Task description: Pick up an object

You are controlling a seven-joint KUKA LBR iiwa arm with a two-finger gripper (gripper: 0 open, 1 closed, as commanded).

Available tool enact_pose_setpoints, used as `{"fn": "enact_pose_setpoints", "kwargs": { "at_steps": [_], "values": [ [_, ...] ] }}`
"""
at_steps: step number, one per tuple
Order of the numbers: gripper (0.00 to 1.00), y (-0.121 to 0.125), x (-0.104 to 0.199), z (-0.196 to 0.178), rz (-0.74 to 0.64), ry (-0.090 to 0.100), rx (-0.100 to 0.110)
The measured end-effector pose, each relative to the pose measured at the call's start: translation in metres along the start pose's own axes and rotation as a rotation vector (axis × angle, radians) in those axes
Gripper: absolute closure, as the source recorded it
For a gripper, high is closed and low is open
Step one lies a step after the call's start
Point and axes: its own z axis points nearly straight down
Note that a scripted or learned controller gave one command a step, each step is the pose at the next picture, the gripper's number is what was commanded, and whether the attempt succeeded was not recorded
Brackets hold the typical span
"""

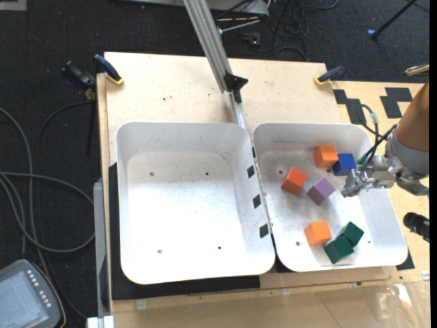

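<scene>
Purple is the nearest block [320, 191] to the gripper [354, 183], lying just beside it toward the middle of the right bin [287, 251]. The blue block [345, 162] sits just off the gripper toward the bin's far edge, touching or nearly touching an orange block [326, 156]. Another orange block [295, 181] lies near the purple one on the side of the wall shared with the left bin [136, 203]. A third orange block [318, 233] and two green blocks [345, 242] cluster at the bin's near edge.

Nothing shows between the fingers; how far they are parted I cannot tell at this size.

Judging by position, the step in hand is lining up over a block before descending. Purple looks the best choice: it stands apart from its neighbours, so fingers can pass down either side. To do it well, I would centre over the block, turn the wrist so the fingers face two flat sides, descend low, and close before lifting. Blue is riskier, since the orange block crowds one side.
</scene>
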Motion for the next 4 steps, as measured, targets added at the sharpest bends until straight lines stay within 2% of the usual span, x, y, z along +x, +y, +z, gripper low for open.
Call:
{"fn": "enact_pose_setpoints", "kwargs": {
  "at_steps": [1,2,4],
  "values": [
    [1.00,0.002,-0.002,-0.064,-0.002,-0.001,-0.002],
    [1.00,0.004,-0.003,-0.100,-0.002,0.000,0.001],
    [1.00,0.050,0.103,-0.098,-0.005,0.003,0.004]
  ]
}}
